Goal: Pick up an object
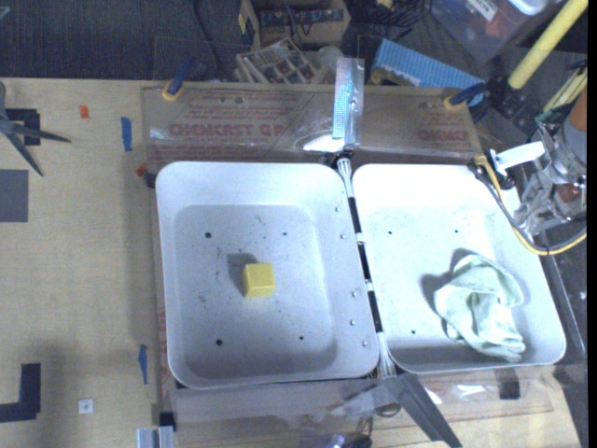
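Bench bins (187,194): yellow block (259,280) left, crumpled cloth (481,308) right.

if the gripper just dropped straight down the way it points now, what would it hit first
Likely the right rim of the right bin, or the bench beside it. The gripper hangs at that edge, well away from the crumpled cloth. Depth is unclear.

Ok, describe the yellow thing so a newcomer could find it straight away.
Start at the two white bins side by side and take the left bin. Near the middle of its floor sits a small yellow block, alone there. Its bright colour and boxy shape set it apart from the crumpled pale cloth in the right bin.
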Motion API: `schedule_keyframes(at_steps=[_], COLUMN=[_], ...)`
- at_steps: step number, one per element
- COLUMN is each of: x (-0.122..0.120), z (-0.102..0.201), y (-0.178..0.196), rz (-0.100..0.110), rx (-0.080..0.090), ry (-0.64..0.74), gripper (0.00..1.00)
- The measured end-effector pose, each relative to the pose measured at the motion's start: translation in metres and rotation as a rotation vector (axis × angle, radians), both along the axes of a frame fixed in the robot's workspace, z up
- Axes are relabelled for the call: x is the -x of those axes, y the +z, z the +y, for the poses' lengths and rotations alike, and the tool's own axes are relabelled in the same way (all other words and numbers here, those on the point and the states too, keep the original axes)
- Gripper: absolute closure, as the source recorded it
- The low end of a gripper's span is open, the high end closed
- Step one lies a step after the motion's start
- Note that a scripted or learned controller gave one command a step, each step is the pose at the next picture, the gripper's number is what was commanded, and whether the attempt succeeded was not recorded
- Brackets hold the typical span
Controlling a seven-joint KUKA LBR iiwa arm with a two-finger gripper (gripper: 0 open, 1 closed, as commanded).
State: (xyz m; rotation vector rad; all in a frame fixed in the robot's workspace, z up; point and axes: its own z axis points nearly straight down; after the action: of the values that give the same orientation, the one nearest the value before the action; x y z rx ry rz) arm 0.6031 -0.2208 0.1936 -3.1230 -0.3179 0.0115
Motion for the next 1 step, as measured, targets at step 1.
schedule_keyframes(at_steps=[1], x=[0.071], z=[-0.0045], y=[0.0958], rz=[0.0], rx=[0.0], ry=[0.078], gripper=[1.0])
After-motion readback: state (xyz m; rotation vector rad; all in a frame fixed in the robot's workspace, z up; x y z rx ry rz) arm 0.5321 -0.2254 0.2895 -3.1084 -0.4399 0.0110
